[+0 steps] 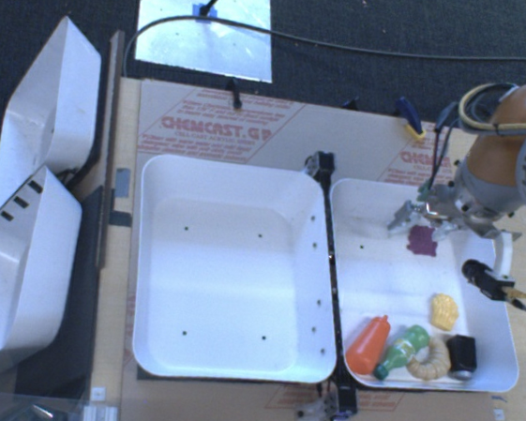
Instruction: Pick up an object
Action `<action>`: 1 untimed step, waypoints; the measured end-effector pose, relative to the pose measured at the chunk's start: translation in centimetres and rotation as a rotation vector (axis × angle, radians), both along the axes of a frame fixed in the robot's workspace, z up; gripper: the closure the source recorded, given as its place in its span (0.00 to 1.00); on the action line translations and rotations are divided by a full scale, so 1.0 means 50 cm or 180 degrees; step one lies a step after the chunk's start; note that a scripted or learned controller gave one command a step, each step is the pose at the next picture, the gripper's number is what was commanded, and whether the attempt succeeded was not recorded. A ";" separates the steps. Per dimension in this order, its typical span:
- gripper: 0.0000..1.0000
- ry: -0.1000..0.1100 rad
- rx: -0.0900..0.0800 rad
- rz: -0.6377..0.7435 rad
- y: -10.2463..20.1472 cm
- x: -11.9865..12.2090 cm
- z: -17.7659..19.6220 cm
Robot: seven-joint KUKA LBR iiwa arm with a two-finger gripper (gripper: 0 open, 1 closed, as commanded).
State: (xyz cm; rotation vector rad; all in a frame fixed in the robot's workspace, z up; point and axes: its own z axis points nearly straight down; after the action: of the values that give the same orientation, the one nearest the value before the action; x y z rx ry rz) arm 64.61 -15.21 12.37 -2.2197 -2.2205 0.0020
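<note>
My gripper (424,219) hangs w/ fingers spread wide, holding nothing, over the purple object (422,239) near the right bin's (359,282) far edge, other items clustered at its near-right corner.

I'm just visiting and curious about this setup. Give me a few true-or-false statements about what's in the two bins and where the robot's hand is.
1. The orange bottle lies in the right bin. True.
2. The green bottle lies in the left bin. False: it lies in the right bin, beside the orange bottle.
3. The hand is over the right bin, near a purple object. True.
4. The yellow object is between the hand's fingers. False: it lies apart in the bin.
</note>
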 end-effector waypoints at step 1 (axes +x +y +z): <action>1.00 -0.0016 -0.0003 0.0001 -0.001 0.003 0.026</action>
State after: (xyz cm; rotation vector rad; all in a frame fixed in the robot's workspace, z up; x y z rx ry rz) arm 64.75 -15.25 13.67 -2.2224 -2.2239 -0.0024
